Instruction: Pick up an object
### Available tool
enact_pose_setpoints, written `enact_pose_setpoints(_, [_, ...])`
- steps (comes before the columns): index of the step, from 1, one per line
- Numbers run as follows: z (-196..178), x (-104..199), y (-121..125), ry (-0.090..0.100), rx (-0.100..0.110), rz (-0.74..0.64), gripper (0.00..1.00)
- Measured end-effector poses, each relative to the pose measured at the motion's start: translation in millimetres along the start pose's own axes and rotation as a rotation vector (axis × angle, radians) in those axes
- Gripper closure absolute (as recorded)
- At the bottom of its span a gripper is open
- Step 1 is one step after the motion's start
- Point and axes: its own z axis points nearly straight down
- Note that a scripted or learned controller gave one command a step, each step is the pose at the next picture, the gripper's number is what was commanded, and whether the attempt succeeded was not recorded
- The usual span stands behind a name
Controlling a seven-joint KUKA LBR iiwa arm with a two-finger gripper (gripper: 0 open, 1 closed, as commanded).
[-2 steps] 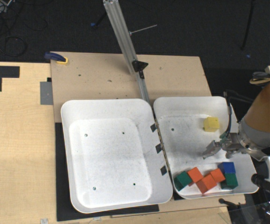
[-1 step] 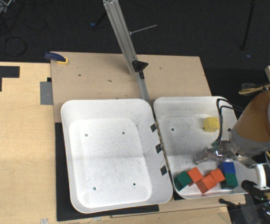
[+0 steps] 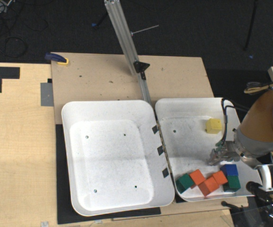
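In the right bin (image 3: 188,115) a yellow block (image 3: 214,126) lies near the far right wall. Along the near wall sit a green block (image 3: 185,182), an orange block (image 3: 197,177), a larger orange block (image 3: 212,183), a blue block (image 3: 230,170) and a dark green block (image 3: 233,184). My gripper (image 3: 218,156) hangs low over the bin's right side, between the yellow block and the near cluster, just left of the blue block. I see nothing held between its fingers.
The left bin (image 3: 80,112) adjoins the right one, with black clips (image 3: 159,150) on the shared wall. A slanted aluminium rail (image 3: 125,37) rises behind the bins. A small blue-and-yellow object (image 3: 57,58) lies at the board's far left corner.
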Motion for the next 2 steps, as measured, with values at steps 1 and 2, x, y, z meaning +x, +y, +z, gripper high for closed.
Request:
enact_pose_setpoints(1, [-42.8,-0.4,-4.7,-0.002,-0.005,-0.001,1.0])
enact_pose_setpoints(2, [-104.6,1.4,-7.6,-0.003,-0.008,-0.01,1.0])
